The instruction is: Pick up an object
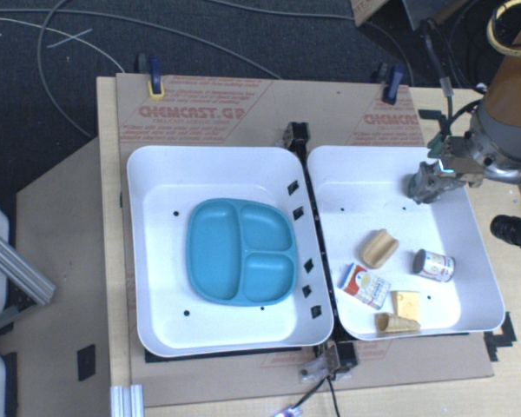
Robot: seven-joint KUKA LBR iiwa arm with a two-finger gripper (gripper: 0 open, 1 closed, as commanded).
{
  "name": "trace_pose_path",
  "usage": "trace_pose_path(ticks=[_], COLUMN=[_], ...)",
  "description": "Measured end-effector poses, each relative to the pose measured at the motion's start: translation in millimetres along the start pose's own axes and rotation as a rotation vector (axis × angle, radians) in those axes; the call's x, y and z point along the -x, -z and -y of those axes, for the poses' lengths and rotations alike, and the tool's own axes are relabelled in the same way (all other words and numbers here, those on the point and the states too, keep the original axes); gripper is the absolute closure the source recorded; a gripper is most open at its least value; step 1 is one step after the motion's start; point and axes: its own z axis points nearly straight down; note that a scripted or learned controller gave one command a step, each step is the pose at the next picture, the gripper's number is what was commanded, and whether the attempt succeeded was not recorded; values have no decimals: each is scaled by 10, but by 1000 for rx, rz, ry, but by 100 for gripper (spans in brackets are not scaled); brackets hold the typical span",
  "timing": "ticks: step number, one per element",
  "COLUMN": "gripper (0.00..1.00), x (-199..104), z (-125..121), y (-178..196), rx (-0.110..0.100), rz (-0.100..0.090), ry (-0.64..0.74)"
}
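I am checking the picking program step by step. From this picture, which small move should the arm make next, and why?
Probably the gripper should move toward the near side of the right bin. It sits at the bin's far right corner, with nothing seen between its fingers, while the tan block, the small can, the red and white packet and the yellow pieces all lie nearer the front.

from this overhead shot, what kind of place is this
Most likely a robotics lab bench set up for grasping trials. Two white bins, the left bin and the right bin, sit clamped on a protective board, a robot arm reaches over them, and loose cables trail across the dark carpet.
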Motion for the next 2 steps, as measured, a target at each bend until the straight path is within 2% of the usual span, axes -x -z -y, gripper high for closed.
trace_pose_path(ticks=[1, 2], gripper=[100, 100], x=[-470, -1007], z=[-167, -472], y=[-209, -253], rx=[-7, -1], rz=[-3, -2], ry=[4, 6])
